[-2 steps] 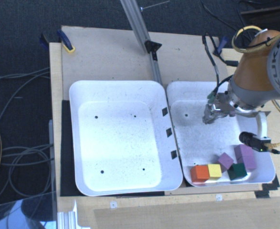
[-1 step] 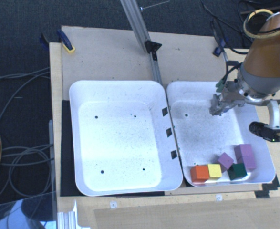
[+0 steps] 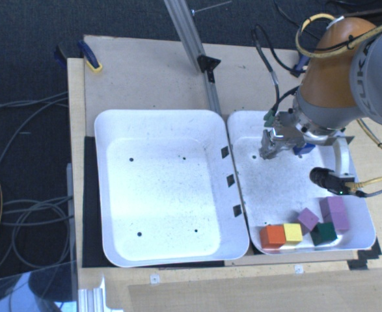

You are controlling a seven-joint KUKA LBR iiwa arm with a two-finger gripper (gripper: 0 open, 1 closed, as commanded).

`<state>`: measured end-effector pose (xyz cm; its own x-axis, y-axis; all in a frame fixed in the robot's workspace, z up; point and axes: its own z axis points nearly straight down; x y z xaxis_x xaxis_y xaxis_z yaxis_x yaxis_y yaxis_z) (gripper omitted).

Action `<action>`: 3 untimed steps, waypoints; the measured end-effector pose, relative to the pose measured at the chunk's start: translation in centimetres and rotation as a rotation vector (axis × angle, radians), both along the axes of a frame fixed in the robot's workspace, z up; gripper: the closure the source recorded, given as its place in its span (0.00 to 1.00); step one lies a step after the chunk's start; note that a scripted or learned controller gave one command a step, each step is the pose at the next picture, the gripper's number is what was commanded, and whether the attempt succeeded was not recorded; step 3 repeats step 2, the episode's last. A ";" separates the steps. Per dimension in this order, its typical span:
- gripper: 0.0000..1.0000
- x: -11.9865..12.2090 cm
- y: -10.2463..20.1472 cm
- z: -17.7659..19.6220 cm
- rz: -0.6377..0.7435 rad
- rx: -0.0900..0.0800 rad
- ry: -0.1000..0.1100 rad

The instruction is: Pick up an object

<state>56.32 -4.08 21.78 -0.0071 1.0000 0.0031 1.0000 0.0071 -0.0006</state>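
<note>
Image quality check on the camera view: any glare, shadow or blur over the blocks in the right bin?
Camera view: even, soft light; white right bin near blown out, faint shadows under the blocks. Orange block, yellow block and dark green block read clearly; edges slightly soft. Gripper looks a little blurred.

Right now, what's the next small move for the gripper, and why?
Probably shift the gripper toward the near end of the right bin before descending. It hangs over bare floor at the far end, while the orange block, yellow block and the others cluster at the near edge.
</note>
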 end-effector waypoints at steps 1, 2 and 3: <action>1.00 -0.8 5.4 -0.1 0.000 0.001 0.002; 1.00 -0.6 11.1 1.8 0.001 0.000 -0.003; 1.00 -0.6 11.1 1.8 0.001 0.000 -0.003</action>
